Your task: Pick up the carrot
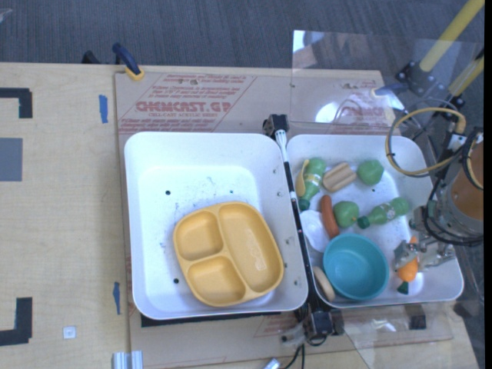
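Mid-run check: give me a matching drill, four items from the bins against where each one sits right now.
Items:
1. yellow divided plate
2. teal bowl
3. carrot
4. hot dog

Places:
A. right bin, far side
B. left bin, near side
C. right bin, near right corner, at the hand
D. right bin, near edge, left of the carrot

Pairs: 1-B, 2-D, 3-C, 4-A

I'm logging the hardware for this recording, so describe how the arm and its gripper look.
The arm enters at the right edge: an orange band sits above the wrist, with darker grey parts around it. Black cables run down along it, and one loops in a wide ring over the right bin. The gripper is small, pale metallic grey, with light fittings; finer detail is too small to tell.
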Controlling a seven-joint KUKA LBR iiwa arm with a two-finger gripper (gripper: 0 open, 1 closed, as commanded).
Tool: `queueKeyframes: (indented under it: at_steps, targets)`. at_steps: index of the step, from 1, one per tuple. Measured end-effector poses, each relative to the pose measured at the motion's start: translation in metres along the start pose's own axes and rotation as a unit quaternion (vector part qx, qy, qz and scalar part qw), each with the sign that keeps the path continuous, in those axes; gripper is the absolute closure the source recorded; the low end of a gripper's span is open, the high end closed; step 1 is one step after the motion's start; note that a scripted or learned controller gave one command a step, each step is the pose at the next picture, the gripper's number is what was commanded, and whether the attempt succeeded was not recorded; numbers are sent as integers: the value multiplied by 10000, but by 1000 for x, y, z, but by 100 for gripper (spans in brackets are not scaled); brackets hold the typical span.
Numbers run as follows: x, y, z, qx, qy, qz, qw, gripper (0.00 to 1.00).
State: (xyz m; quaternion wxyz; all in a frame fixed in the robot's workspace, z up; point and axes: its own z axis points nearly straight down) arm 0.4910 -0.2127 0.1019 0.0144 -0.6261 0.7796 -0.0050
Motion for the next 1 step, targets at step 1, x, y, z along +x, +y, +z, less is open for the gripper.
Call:
queueKeyframes:
  at_steps: [1]
  targets:
    - [-46, 1, -40, -24, 133, 1509, 9885, 100]
